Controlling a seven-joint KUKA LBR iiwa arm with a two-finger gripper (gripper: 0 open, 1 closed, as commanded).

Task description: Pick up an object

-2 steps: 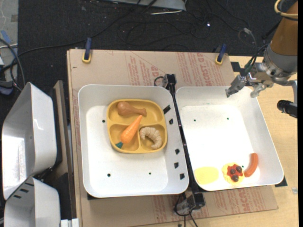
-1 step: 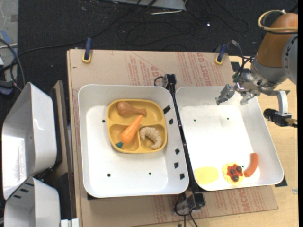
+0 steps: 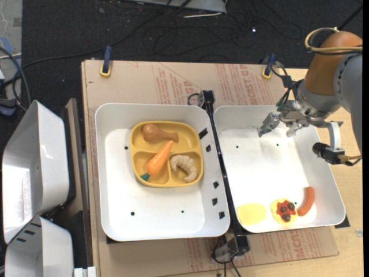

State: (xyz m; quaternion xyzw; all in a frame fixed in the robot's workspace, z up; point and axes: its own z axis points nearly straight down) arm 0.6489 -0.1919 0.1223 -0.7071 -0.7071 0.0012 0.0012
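Observation:
In the right bin [image 3: 271, 166] three toy foods lie along the front edge: a flat yellow disc [image 3: 251, 213], a small yellow piece with red and dark toppings [image 3: 283, 210], and an orange-red sausage [image 3: 306, 201]. My gripper [image 3: 279, 126] hangs over the far part of this bin, well behind those items. It is open, its two fingers spread apart with nothing between them. In the left bin [image 3: 115, 212], a yellow divided plate [image 3: 137, 166] holds a brown drumstick [image 3: 158, 133], an orange carrot [image 3: 159, 158] and a pale shrimp [image 3: 184, 167].
The arm's orange band [image 3: 328, 68] reaches in from the upper right. A black divider with clips [image 3: 216, 154] runs between the bins. Clamps [image 3: 105, 68] hold the cardboard base at the back. A white container [image 3: 31, 166] stands at the left.

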